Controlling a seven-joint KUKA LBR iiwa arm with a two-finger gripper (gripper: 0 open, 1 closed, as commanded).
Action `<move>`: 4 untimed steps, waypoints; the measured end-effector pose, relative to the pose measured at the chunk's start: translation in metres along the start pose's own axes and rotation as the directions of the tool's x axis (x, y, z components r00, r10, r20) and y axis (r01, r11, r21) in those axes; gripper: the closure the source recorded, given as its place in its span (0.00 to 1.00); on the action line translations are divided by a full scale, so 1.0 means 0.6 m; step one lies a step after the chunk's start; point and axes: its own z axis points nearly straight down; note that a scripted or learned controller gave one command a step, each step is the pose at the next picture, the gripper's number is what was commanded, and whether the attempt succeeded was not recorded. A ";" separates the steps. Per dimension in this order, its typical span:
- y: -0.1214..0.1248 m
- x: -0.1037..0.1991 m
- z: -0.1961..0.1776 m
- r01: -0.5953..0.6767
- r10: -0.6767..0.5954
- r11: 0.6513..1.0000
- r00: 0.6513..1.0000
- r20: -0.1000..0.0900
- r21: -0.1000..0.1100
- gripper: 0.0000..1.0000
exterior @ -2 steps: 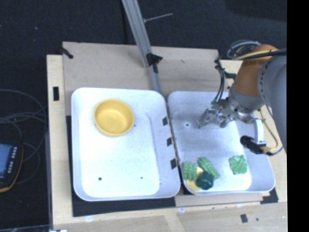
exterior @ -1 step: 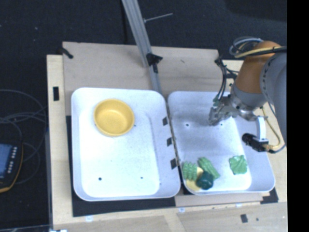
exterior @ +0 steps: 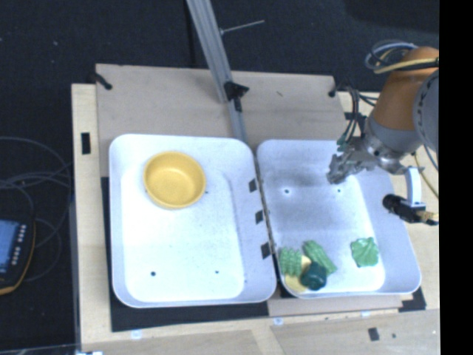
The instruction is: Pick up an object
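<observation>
While nothing lies between its fingers, the pincer hangs over the far part of the right bin, close to that bin's far right corner — whether it stands open or closed cannot be told from this slant, as the fingertips blur against the white floor.

Every candidate in this bin sits along the near edge, well apart from the pincer. A small green piece lies alone toward the near right corner. A cluster of green pieces over something yellow crowds the near left corner, its members touching each other.

These look like small plastic or rubbery toys — light, probably a little yielding, not fragile, with knobbly surfaces that should resist slipping. The lone green piece seems the easier target, since its sides are free for fingers to close across its narrow width; the cluster risks a crowded, glancing hold.

A yellow bowl rests in the left bin, near its far left corner.
</observation>
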 end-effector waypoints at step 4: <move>-0.029 0.163 -0.206 0.003 -0.003 1.000 1.000 -0.001 0.003 1.00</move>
